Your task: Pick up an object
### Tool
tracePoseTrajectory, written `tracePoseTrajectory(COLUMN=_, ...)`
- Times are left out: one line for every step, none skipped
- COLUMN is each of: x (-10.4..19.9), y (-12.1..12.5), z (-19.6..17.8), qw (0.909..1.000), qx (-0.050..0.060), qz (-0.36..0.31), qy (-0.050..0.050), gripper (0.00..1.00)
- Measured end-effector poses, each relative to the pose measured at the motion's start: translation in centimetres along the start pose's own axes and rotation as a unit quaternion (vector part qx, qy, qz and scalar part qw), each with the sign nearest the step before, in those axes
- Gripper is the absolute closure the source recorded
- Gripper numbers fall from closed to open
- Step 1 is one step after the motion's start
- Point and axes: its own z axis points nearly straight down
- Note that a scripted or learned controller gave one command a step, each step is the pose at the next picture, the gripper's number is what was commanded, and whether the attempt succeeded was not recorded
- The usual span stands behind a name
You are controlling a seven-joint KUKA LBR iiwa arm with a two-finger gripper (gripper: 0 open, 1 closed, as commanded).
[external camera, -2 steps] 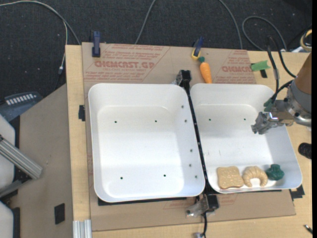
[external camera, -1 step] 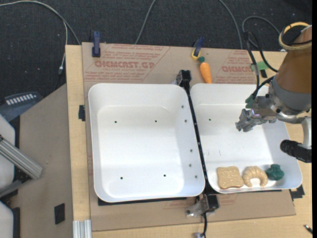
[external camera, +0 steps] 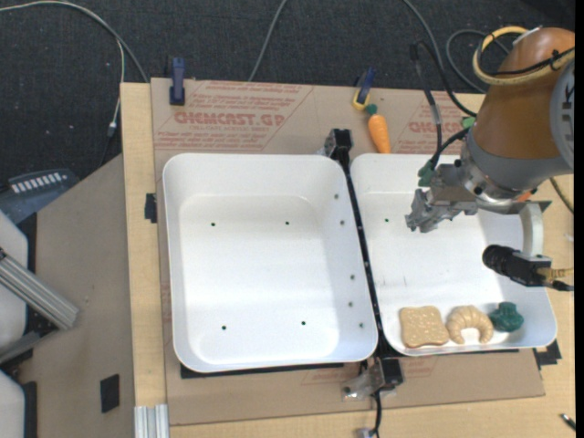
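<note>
Toy food lines the near edge of the right-hand bin [external camera: 544, 328] on a KUKA test bench [external camera: 146, 336]: a tan slice of toast [external camera: 422, 327] at the left, a pale croissant [external camera: 470, 323] touching it in the middle, and a small dark-green piece [external camera: 506, 317] just beside the croissant's right end. All three lie flat on the white floor of the bin, close against its front wall.

Farther in, over the bare middle of that same bin, the grey arm [external camera: 525, 108] with its orange band reaches in from the right, its gripper [external camera: 425, 217] hanging above the bin floor, well apart from the three items. From this slanted overhead angle it cannot be made out whether the gripper is spread or closed, and nothing can be seen in its grasp. A black fitting [external camera: 509, 263] juts from the wrist on the right side, between the gripper and the green piece.

The left-hand bin [external camera: 173, 245] sits alongside, its inner wall touching the right bin's along a dark seam.

Beyond the bins, an orange toy carrot [external camera: 378, 131] lies on the cardboard sheet [external camera: 228, 117], just behind the right bin's far-left corner. Two blue clamps [external camera: 177, 78] pin the sheet's far edge, and cables [external camera: 73, 16] trail across the dark carpet behind.
</note>
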Motion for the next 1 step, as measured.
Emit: tracePoseTrajectory(x=5.73, y=0.89, z=1.25, qw=1.0000, qx=0.001, qz=-0.001, qy=0.000, gripper=1.00)
